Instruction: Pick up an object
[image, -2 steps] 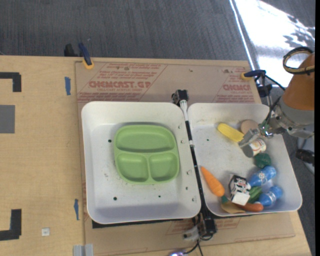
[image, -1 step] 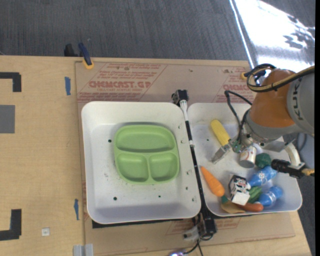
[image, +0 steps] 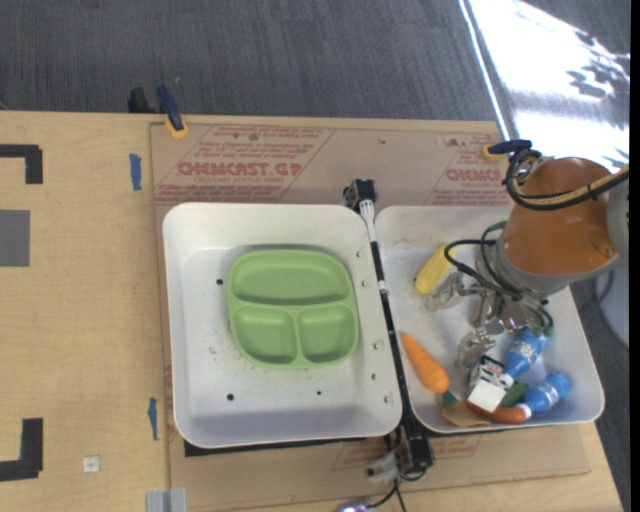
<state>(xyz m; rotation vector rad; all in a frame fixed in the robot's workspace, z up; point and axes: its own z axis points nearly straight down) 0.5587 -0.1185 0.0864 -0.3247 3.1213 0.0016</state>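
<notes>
Blue bottle, lying in the right bin, sat just under the gripper.

A second blue bottle lay beside it toward the bin's near corner, a white block and an orange carrot to its left, a yellow piece farther back. Whether the jaws were released or clenched could not be told. A good pick probably meant centring over one bottle's narrow width, clear of the neighbours, before closing.
</notes>
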